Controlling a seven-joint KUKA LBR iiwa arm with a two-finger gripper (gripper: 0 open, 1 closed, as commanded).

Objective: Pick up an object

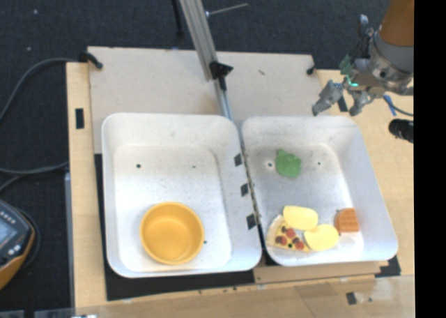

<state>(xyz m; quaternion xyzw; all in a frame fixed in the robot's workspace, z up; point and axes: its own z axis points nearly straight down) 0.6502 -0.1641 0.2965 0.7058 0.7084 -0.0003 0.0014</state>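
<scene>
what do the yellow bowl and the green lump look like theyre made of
Yellow bowl: looks like moulded plastic, one even colour, smooth walls with a soft sheen, sitting in the left bin. Green lump: probably soft plastic or rubber toy food; its matte, bumpy, irregular surface suggests that, but it is too small to be sure. It lies in the right bin.

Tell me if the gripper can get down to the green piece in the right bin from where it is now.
Probably yes. The gripper sits above the right bin's far rim, and the green piece lies alone on open floor, apart from the yellow pieces nearer the front.
</scene>
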